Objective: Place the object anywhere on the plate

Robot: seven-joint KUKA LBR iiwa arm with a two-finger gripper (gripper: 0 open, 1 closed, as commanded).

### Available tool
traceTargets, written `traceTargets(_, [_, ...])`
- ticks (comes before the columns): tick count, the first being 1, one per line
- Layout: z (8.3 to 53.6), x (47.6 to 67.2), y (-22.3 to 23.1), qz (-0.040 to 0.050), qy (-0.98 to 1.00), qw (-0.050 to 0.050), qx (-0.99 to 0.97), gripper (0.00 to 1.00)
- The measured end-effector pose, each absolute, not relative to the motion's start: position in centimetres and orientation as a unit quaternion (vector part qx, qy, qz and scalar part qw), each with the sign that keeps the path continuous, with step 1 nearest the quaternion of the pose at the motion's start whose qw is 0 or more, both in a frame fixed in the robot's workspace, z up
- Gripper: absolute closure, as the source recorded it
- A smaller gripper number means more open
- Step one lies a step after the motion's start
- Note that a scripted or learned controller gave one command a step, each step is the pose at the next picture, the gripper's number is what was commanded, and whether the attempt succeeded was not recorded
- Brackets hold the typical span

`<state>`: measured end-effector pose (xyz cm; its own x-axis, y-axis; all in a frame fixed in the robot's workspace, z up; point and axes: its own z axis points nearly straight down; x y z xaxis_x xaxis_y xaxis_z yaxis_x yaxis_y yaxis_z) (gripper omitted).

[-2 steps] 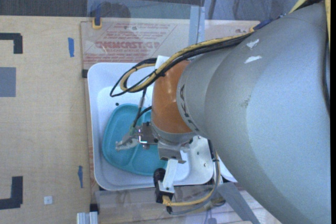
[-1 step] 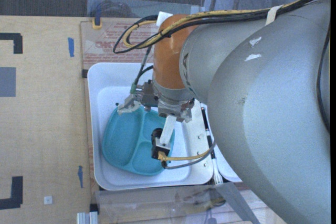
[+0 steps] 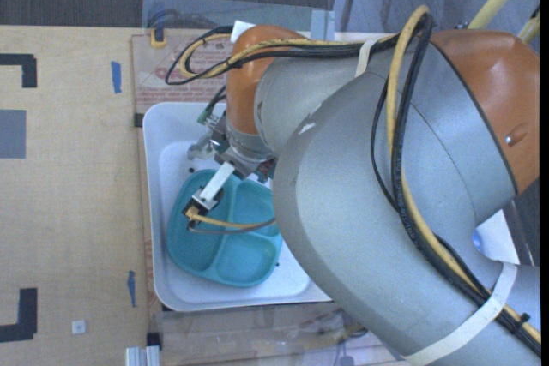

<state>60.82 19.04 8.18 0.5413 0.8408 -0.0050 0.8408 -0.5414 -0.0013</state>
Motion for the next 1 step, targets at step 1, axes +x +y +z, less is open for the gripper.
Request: traceTargets(1, [8.23,63.83,21.77,-0.0252,0.336,0.002,0.942,0.0])
